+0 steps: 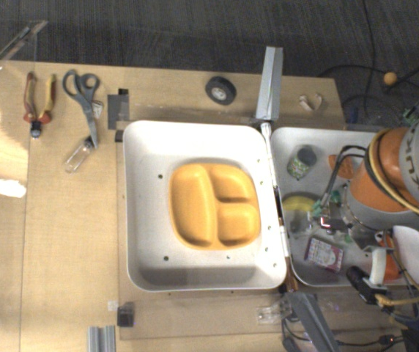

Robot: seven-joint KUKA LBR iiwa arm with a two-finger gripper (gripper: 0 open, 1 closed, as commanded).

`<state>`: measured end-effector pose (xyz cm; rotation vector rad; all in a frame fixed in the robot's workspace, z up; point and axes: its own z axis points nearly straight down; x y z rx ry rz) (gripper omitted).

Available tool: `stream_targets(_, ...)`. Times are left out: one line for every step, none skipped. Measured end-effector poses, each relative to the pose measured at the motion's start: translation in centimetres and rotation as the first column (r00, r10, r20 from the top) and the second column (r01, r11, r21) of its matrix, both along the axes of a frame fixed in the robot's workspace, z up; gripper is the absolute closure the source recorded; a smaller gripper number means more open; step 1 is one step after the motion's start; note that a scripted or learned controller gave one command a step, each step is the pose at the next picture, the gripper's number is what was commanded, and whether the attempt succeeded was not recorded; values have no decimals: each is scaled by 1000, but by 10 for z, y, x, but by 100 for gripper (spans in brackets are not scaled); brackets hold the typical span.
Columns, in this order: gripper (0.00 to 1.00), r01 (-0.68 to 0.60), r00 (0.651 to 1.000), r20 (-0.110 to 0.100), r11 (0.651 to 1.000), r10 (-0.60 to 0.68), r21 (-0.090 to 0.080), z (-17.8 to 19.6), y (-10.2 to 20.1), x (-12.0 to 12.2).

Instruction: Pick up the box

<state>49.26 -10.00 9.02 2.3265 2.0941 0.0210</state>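
the table (63, 233) and both bins (140, 196) are seen from one fixed camera above, at a slant.

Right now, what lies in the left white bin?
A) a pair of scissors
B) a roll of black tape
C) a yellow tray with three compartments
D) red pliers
C: the yellow tray with three compartments sits in the middle of the left white bin, while the scissors, the roll of black tape and the red pliers lie on the wooden bench outside it.
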Motion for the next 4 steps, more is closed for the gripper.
stream_targets(0, -75, 997, 1, 997, 75, -9, 0, 9, 0)
stream_targets(0, 103, 995, 4, 995, -103, -2, 0, 9, 1)
stream_targets(0, 60, 998, 2, 998, -60, -4, 0, 9, 0)
stream_targets(0, 91, 996, 1, 996, -91, 2, 0, 4, 0)
